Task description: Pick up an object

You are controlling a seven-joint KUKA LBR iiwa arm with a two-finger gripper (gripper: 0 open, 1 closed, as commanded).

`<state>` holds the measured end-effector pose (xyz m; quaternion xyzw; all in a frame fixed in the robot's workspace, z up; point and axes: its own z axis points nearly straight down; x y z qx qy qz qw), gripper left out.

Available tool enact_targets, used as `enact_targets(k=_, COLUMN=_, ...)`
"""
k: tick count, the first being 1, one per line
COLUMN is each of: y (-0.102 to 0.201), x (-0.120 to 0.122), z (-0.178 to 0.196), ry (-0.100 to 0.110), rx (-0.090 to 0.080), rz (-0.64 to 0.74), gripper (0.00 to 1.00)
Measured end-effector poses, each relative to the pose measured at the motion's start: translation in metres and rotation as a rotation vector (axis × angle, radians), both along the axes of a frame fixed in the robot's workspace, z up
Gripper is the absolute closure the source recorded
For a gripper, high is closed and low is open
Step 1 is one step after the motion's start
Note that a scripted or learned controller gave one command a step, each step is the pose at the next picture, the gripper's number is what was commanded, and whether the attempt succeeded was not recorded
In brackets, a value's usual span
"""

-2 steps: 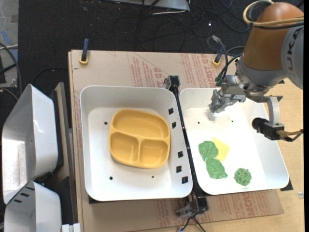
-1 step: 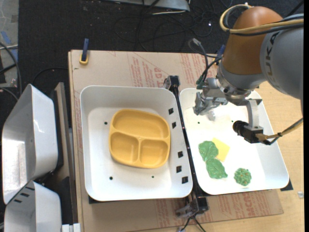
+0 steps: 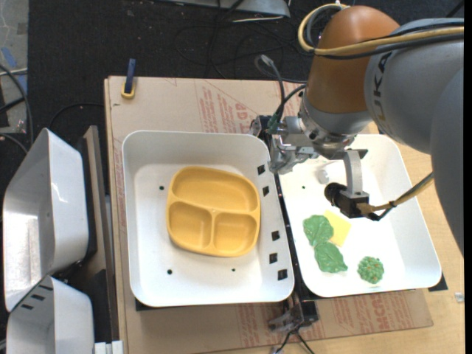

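Note:
A yellow divided plate [image 3: 214, 210] lies in the left bin [image 3: 147, 271]. In the right bin [image 3: 413, 234] a green leafy piece [image 3: 318, 229] partly covers a pale yellow piece [image 3: 340, 228]. A second green leafy piece [image 3: 330, 258] lies just in front of them, and a small round green item [image 3: 371, 269] sits to its right. My gripper [image 3: 286, 152] hangs over the back left corner of the right bin, close to the wall between the bins. It is well behind the green pieces, with nothing seen in it.
The grey arm with its orange band [image 3: 350, 43] covers the back of the right bin. Brown cardboard [image 3: 192, 102] lies under both bins. Two white containers [image 3: 40, 198] stand off the bench at the left, and a blue-handled tool [image 3: 130, 77] lies at the back left.

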<state>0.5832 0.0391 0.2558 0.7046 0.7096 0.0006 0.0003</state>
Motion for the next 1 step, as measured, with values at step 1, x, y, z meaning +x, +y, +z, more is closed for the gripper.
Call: enact_targets(k=1, y=0.0502, x=0.0122, z=-0.0175, ry=0.000, rx=0.000, rz=0.000, gripper=1.00)
